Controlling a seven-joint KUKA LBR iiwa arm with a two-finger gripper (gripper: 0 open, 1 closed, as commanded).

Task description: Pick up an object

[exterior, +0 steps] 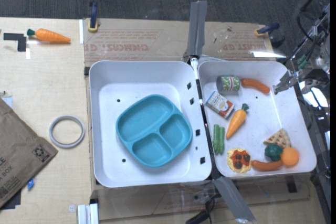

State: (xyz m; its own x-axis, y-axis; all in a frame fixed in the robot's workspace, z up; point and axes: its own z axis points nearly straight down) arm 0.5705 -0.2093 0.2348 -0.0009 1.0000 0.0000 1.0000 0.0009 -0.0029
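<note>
I judge I'm on approach: the gripper (284,83) hovers at the right white bin's (310,136) rim, fingers' state unclear; next, descend toward the long orange-red sausage (255,85).

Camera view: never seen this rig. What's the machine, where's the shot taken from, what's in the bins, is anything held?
One fixed camera looks down at a slant on a bench with two shallow white bins. The machine is a robot arm reaching in from the right; its gripper sits over the right bin's far right rim, with nothing visibly between its fingers. The left bin holds a blue divided plate. The right bin holds toy food: a green can, two sausages, a small carton, a carrot, a green bean pod, a pizza, a waffle wedge, broccoli and an orange.
</note>
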